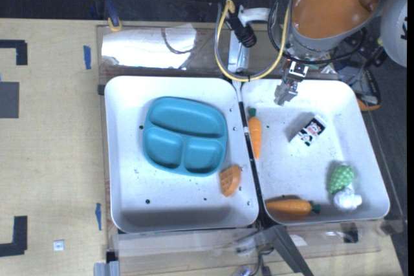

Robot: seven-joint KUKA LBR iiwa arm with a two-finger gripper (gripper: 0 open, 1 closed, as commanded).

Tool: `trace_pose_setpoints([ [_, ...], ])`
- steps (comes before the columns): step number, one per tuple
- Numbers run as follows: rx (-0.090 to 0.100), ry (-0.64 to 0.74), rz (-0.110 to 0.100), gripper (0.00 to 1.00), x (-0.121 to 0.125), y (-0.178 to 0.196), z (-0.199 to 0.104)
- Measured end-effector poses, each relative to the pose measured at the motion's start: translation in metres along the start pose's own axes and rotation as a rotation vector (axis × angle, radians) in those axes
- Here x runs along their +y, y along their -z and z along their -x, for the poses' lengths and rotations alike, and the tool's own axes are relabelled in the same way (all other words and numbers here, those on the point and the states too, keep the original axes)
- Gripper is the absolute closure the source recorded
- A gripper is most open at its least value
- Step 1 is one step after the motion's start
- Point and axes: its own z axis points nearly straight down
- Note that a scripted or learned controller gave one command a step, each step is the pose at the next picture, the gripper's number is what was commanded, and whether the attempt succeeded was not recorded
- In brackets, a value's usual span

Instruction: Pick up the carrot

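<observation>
Two carrots lie in the right bin (pixel 362 139). One carrot (pixel 255 136) rests lengthwise against the bin's left wall, green end toward the back. The other carrot (pixel 290 207) lies crosswise along the front wall, green end to the right. My gripper (pixel 286 90) hangs over the back of the right bin, under the orange wrist band. It is behind and to the right of the carrot by the wall, apart from it, with nothing seen in it.
A small black-and-white box (pixel 308 130) sits mid-bin. A green and white vegetable toy (pixel 342 185) lies at the front right. The left bin (pixel 123 158) holds a blue divided plate (pixel 185 136) and an orange bread-like piece (pixel 229 180). Yellow cables (pixel 223 42) hang behind the bins.
</observation>
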Motion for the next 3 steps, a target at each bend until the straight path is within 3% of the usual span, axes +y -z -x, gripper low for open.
trace_pose_setpoints([
  [1,0.004,0.13,-0.002,1.0,-0.051,-0.003,0.017],
  [2,0.005,0.131,-0.004,1.0,-0.085,0.001,0.029],
  [3,0.009,0.126,-0.004,1.0,-0.068,0.024,0.022],
])
